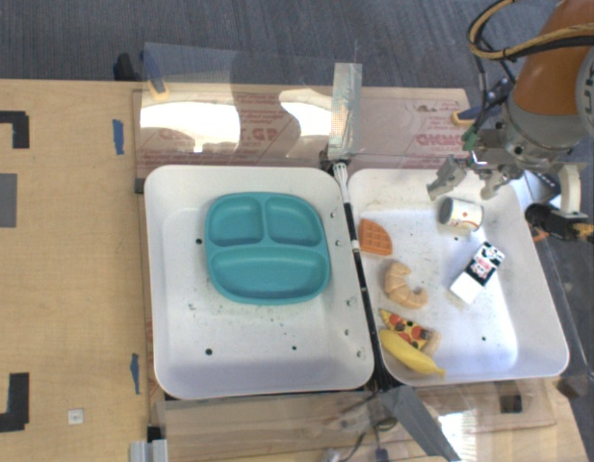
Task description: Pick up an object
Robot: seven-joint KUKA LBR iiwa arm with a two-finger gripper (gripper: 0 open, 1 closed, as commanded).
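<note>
In the right bin (528,258), the small cup (461,215) could be knocked aside by the wide-spread, empty pincer (467,180) above it.

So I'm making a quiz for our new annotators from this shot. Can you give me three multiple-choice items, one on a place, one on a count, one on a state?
1. Where does the teal divided plate lie?
A. left bin
B. right bin
C. on the bench outside the bins

2. How many compartments does the plate have?
A. two
B. three
C. five

3. How does the pincer stand to the small white cup?
A. clamped on it
B. above it, cup lying in the bin
C. carrying it over the left bin

Answers: 1 A, it sits in the left bin. 2 B, two small wells above one wide one. 3 B, the cup lies on its side on the right bin floor, just below the fingertips.
</note>
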